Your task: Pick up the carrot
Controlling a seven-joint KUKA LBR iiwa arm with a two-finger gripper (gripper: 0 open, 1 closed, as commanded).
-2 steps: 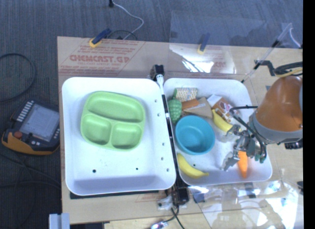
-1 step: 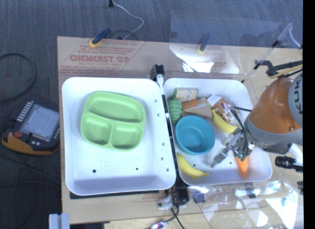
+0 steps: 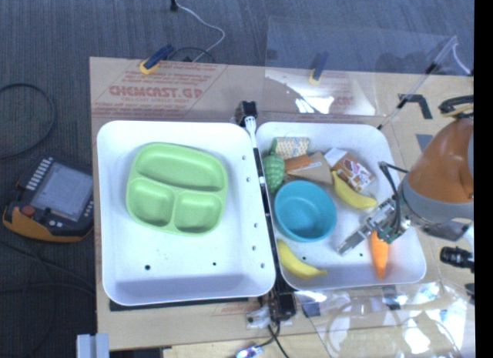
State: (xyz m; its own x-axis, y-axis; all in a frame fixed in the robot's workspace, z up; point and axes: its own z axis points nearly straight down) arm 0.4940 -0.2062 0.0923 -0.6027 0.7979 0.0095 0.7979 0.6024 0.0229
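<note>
The carrot [image 3: 380,257] is orange with a green top. It lies almost upright in the picture, at the front right corner of the right bin [image 3: 400,276]. My gripper [image 3: 362,228] hangs low over that bin, just left of the carrot's green end. Its two silver fingers [image 3: 350,242] stand apart and slant toward the blue bowl. Nothing shows between them, and the carrot rests on the bin floor beside the gripper.
A blue bowl [image 3: 306,210] sits in the middle of the right bin, with one banana [image 3: 299,260] in front of it and another banana [image 3: 352,192] behind the gripper. Small food packets [image 3: 356,172] crowd the back. The left bin [image 3: 108,218] holds a green divided plate [image 3: 177,187].
</note>
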